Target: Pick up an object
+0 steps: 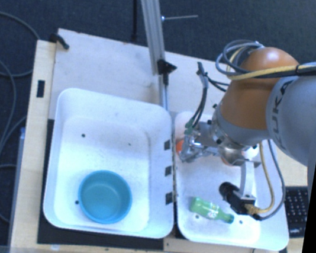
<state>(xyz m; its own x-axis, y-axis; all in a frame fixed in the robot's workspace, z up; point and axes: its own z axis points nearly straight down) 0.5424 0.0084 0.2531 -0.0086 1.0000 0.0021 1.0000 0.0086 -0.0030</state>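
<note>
Lying near right bin's (pixel 272 235) front: green bottle (pixel 210 210), apart from jaws (pixel 188 151).

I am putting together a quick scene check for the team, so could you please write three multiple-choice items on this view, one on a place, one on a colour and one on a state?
1. Where is the bowl?
A. In the left bin
B. In the right bin
C. On the bench outside both bins

2. What colour is the bottle?
A. Red
B. Green
C. Yellow

3. How does the bottle rest?
A. Upright
B. On its side
C. Lifted off the bin floor

Answers:
1 A, it sits at the near end of the left bin.
2 B, its body is green.
3 B, it lies flat on the floor of the right bin, apart from the gripper.
</note>
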